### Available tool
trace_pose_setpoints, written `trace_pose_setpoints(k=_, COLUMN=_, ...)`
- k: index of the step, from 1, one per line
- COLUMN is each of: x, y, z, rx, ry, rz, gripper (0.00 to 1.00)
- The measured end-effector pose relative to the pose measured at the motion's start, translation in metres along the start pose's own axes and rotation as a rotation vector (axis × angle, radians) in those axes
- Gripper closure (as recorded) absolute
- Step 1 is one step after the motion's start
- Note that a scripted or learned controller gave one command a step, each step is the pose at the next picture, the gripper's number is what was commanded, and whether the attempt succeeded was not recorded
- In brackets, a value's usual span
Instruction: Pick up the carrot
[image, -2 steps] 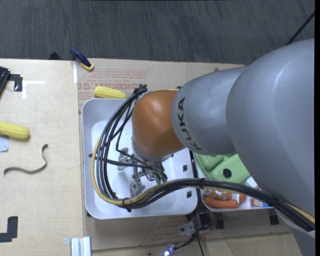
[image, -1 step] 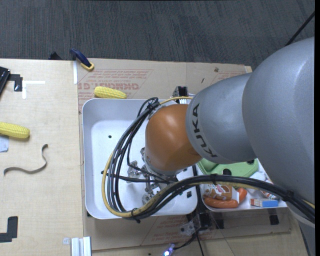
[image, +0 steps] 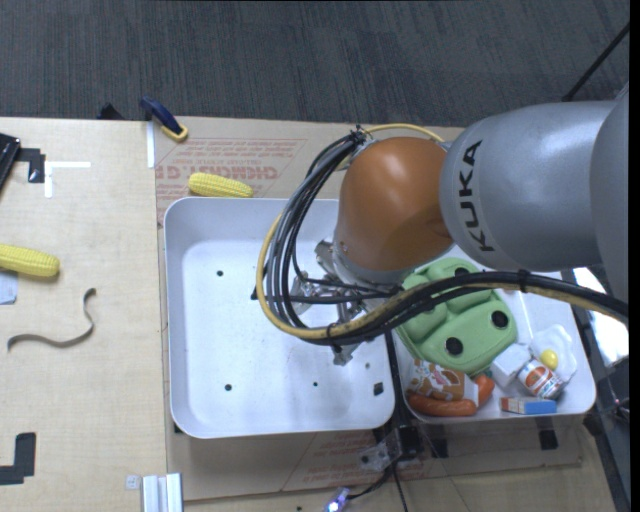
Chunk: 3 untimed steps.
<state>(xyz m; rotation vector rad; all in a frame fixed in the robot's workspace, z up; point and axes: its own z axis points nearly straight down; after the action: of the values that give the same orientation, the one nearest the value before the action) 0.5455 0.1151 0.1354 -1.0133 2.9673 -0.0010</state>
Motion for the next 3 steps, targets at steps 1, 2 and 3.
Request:
trace_pose_setpoints(k=1, x=-0.033, y=0.053, z=0.044, rx=-0.003, ry=0.004, rz=0.070, gripper=0.00)
trace_pose_setpoints(k=2, x=-0.067, y=-0.035, z=0.043, rx=0.000, ry=0.000, rz=0.085, gripper=0.00)
trace_pose_setpoints(k=3, x=-0.032, y=0.018, z=0.043, rx=-0.002, ry=0.001, rz=0.055, gripper=0.00)
